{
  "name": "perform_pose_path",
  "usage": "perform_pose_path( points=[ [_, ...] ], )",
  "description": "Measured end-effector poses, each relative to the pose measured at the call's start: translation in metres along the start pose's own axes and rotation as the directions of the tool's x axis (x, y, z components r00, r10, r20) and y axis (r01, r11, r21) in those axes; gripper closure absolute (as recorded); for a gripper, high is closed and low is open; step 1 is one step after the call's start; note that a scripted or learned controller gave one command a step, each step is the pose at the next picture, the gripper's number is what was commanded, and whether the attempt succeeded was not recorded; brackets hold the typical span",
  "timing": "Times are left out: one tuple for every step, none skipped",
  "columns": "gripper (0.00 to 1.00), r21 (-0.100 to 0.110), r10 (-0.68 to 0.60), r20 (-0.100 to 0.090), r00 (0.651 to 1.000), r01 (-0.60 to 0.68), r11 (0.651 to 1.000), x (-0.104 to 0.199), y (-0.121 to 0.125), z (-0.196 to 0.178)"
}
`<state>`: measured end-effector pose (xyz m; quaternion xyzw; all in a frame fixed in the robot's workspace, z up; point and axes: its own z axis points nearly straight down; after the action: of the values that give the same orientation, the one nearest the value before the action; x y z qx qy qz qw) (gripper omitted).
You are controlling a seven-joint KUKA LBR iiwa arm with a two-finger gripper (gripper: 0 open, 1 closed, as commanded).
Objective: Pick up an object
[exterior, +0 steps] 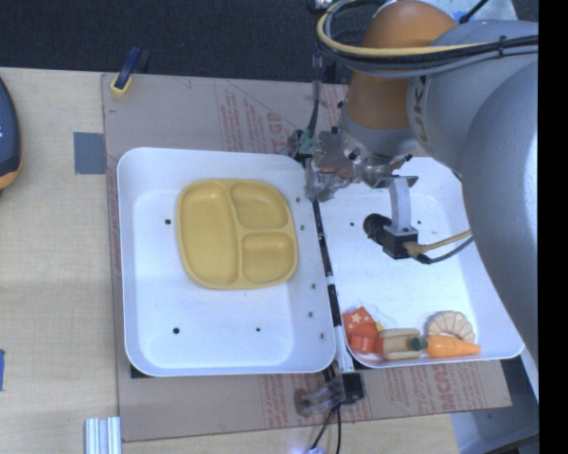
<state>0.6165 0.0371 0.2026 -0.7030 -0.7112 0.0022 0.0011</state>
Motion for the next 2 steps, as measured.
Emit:
perform_pose_path(
  points=[
    [1.0, 0.005, 0.004, -0.001, 1.0, -0.004, 1.0, 0.023, -0.041, 0.012],
    [1.0, -0.007, 0.006, -0.001, 1.0, -0.006, 1.0, 0.012, -0.037, -0.074]
  ],
)
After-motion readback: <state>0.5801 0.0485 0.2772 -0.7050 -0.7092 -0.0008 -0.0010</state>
